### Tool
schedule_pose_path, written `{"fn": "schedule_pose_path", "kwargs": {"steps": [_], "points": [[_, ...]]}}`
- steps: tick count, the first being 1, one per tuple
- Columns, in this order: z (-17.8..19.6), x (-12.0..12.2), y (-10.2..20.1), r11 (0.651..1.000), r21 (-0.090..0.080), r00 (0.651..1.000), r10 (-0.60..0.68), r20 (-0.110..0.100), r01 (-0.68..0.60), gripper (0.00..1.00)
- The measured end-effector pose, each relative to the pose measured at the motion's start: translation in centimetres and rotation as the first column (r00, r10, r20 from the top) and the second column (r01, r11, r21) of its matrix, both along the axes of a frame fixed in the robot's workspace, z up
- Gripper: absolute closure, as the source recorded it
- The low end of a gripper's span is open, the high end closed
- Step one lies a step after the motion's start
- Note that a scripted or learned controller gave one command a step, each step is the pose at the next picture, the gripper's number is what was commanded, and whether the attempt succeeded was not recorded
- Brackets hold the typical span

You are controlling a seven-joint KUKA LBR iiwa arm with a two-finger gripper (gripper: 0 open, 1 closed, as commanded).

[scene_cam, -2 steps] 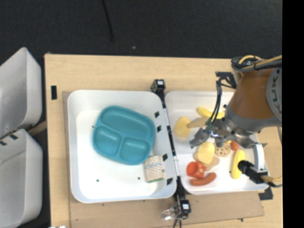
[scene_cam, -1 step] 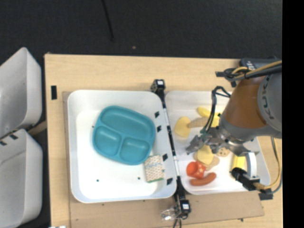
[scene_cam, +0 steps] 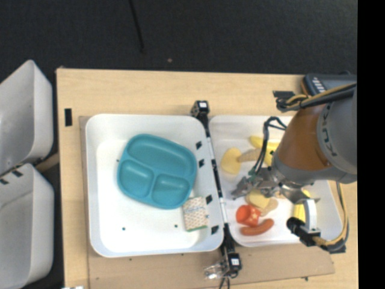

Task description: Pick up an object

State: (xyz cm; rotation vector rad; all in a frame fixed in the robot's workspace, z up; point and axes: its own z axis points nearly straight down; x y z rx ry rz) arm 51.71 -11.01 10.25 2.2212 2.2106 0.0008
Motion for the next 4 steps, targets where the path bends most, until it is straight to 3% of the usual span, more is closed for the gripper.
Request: {"fn": "schedule_pose_path", "kwargs": {"steps": [1, 3, 4], "points": [[1.3, 0.2, -0.1, 1.000, 0.001, 1.000, -0.008, 0.007, 0.008, 1.00], [12.1, 0.6, -0.4, 1.000, 0.003, 1.000, 0.007, 0.000, -0.007, 1.00], [13.9, 0.7, -0.5, 1.000, 0.004, 1.000, 0.009, -0.003, -0.009, 1.00]]}}
